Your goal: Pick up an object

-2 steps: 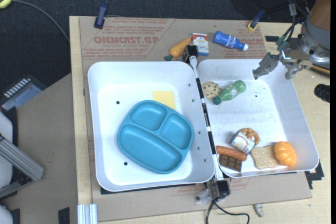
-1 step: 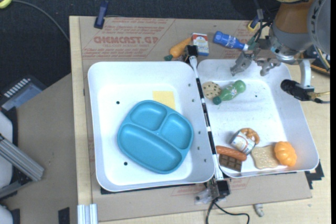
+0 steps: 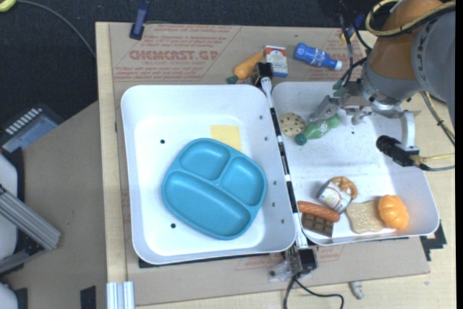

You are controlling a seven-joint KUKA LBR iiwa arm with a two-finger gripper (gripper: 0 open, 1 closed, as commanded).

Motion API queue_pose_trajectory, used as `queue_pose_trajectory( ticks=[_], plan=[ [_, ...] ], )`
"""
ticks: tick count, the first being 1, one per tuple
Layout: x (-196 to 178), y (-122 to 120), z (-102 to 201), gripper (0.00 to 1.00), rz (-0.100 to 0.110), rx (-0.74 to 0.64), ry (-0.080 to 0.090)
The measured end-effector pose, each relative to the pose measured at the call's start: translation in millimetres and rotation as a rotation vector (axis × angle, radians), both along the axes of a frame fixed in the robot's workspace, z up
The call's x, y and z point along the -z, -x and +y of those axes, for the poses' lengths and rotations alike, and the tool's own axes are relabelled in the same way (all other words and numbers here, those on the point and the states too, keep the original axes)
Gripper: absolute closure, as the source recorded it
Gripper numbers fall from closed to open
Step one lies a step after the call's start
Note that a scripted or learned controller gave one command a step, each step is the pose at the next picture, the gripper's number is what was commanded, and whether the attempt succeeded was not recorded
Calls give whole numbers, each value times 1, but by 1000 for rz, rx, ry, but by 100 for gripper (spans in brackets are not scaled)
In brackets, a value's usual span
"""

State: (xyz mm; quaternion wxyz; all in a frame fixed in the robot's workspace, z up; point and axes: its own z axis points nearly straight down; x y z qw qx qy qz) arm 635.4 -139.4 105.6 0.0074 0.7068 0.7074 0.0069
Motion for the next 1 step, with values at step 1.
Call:
queue_pose_trajectory(
  ticks=[1],
  plan=[
    [-80, 82, 51, 0, 20, 0, -2]
  ],
)
